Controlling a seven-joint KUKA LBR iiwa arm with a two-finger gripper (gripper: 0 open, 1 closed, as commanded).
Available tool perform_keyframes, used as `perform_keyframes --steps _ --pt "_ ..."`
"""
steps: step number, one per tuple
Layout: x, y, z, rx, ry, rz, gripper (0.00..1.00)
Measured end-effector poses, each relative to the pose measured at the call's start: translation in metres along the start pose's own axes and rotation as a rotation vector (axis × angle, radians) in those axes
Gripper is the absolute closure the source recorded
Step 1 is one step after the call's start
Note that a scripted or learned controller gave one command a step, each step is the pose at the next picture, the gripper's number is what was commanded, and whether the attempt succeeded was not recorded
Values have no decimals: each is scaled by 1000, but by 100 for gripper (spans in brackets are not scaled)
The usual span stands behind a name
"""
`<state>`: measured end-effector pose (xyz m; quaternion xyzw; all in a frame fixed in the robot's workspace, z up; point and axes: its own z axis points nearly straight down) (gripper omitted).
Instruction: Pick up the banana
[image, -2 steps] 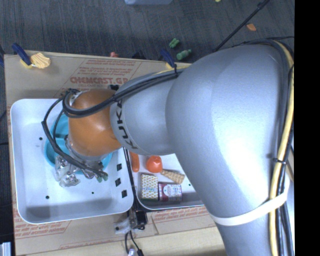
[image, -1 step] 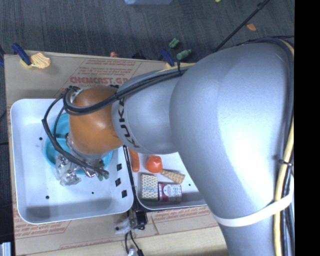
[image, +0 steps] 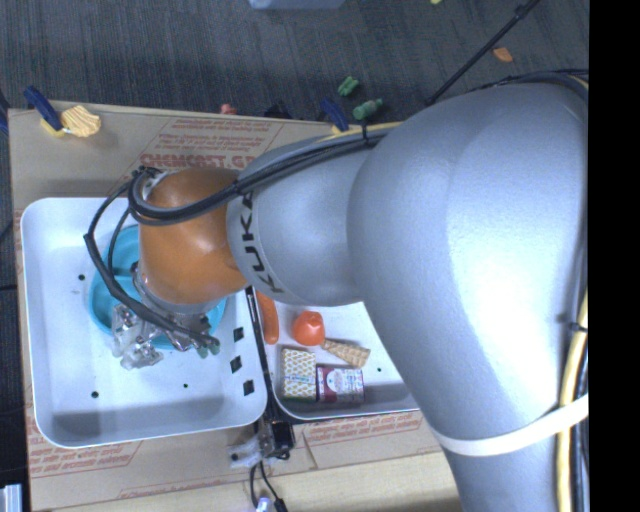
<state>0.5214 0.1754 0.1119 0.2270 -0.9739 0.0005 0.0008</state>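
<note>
The grey arm (image: 420, 230) covers most of the view, and it reaches from the right over the left bin (image: 60, 330). Its orange band (image: 185, 235) is above the middle of this bin. Under the band the gripper (image: 150, 340) hangs low over the bin floor, next to a blue object (image: 105, 295) that is partly hidden. If the gripper is wide or narrow, I cannot tell, and I see nothing in it. In the visible part of the right bin (image: 330, 408) lie a carrot (image: 267, 315), a small red-orange piece (image: 309, 327), a cone (image: 346, 351), a beige box (image: 298, 373) and a dark red can (image: 341, 384). The banana I cannot find; the arm hides much of both bins.
</note>
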Motion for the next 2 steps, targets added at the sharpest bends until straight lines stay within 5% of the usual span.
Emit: perform_keyframes --steps 2 --pt "-1 1 -20 1 -2 -5 100"
